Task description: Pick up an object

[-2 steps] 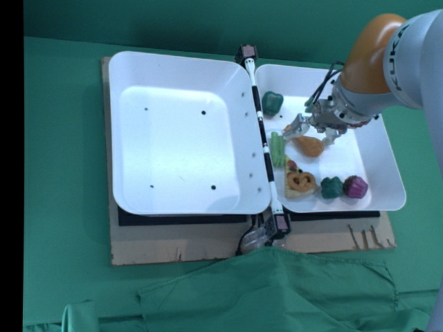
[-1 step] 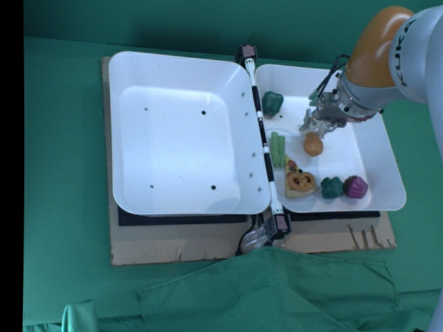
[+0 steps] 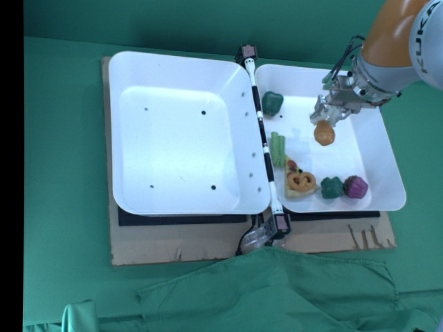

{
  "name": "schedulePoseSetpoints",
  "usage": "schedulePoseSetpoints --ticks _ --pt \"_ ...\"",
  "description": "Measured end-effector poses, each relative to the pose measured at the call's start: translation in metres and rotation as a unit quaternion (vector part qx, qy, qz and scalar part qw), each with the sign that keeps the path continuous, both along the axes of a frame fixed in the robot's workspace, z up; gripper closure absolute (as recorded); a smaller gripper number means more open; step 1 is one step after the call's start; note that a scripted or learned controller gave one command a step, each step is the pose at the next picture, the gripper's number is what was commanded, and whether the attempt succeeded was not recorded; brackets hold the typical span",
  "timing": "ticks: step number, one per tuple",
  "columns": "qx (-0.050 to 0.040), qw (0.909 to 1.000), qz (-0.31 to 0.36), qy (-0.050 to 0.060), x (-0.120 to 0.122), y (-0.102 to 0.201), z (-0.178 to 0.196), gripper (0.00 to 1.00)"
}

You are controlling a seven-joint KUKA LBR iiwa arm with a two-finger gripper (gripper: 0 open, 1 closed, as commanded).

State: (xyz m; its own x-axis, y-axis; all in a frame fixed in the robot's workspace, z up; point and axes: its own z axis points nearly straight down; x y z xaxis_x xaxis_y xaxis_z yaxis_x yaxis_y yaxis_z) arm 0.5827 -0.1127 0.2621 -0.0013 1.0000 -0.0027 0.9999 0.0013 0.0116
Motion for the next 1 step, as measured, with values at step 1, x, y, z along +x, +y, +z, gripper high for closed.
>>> schedulePoseSetpoints --ticks 1 --pt "0.0000 1.0000 0.004 0.000 0.0013 0.0045 0.0655 1.00"
